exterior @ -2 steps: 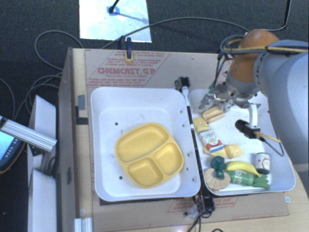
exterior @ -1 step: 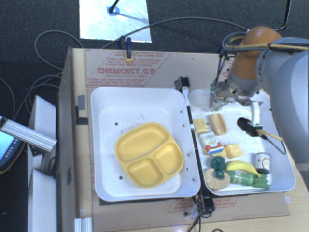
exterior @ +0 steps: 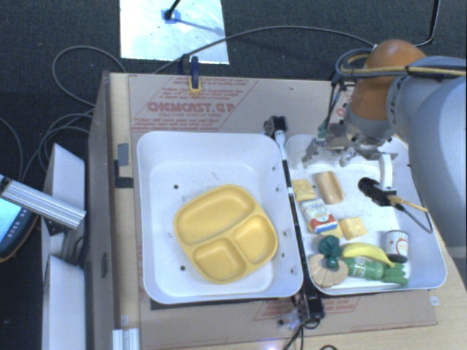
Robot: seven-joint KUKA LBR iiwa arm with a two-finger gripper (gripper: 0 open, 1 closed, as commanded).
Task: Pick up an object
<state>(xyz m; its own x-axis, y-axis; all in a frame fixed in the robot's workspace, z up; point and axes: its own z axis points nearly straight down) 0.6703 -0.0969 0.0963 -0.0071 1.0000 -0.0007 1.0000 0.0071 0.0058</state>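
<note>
The camera view looks down on two white bins. The left bin [exterior: 168, 173] holds a yellow divided tray [exterior: 226, 232], which lies toward 5 o'clock of the bin's middle.

The arm [exterior: 430, 115] comes in from 3 o'clock, and the gripper [exterior: 334, 150] hangs over the 12 o'clock end of the right bin [exterior: 422, 221]. I cannot tell whether it is open or closed, and nothing is seen held in it.

The pickable things all lie in the right bin, at 6 o'clock of the gripper:
- A tan bun [exterior: 330, 187] is nearest.
- A yellow block [exterior: 303, 189] sits just beside the bun at 9 o'clock.
- A red-and-white carton [exterior: 317, 216] lies at 6 o'clock of the block.
- A yellow square [exterior: 353, 228] is near the carton at 4 o'clock.
- At the 6 o'clock end, a dark green broccoli [exterior: 329, 246], a round tan disc [exterior: 328, 272], a banana [exterior: 367, 252] and a green bottle [exterior: 368, 270] lie crowded together.
- A small can [exterior: 396, 244] stands at 3 o'clock of the banana.
</note>
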